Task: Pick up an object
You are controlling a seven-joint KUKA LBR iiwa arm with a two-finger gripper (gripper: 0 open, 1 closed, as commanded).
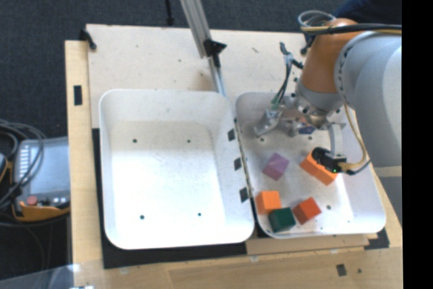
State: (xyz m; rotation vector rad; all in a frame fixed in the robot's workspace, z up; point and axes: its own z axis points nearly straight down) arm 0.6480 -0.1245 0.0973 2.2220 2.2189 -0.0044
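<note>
My gripper hangs low over the far left part of the right bin, below the grey arm with its orange band. Nothing shows in its grasp. A purple block lies just in front of it, a short way apart. To the right of that block sits an orange block, with a black cable passing over it. Along the near wall lie an orange cube, a green cube and a red-orange cube.
The left bin stands beside the right one, with black clips on the shared wall. A slanted metal pole rises from the bench behind the bins. A grey and orange device with cables sits off the bench at left.
</note>
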